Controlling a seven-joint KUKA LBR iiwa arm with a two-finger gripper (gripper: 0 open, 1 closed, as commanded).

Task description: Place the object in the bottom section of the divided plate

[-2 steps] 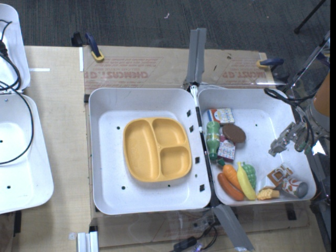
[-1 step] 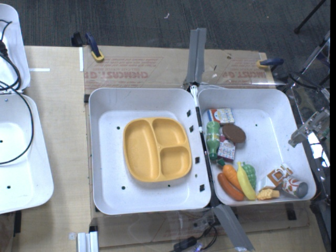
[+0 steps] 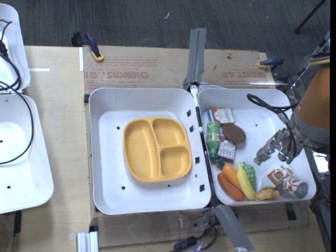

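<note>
Two metal fingers of the gripper (image 3: 277, 150) stood spread apart over the right bin (image 3: 262, 101), with bare white floor showing between them and nothing caught there. They touched no toy that could be made out. The arm (image 3: 315, 109) came in from three o'clock, its orange band swelling at the frame's edge and its grey wrist angled down toward eight o'clock; a black cable (image 3: 268, 105) looped across the bin's upper part at about one o'clock from the fingers.

The toy food lay heaped along the bin's left and lower sides. At nine o'clock from the fingers sat a brown disc (image 3: 234, 134) and a green bottle (image 3: 212, 139); at seven o'clock a carrot (image 3: 230, 187) and a banana (image 3: 245, 180) lay side by side, with a green piece (image 3: 251, 174) half hidden behind the banana. At five o'clock a small carton (image 3: 285, 179) lay near the bin's corner.

The yellow divided plate (image 3: 157, 148) rested in the middle of the left bin (image 3: 105, 151), all three sections bare. Which toy was the task's object could not be told.
</note>
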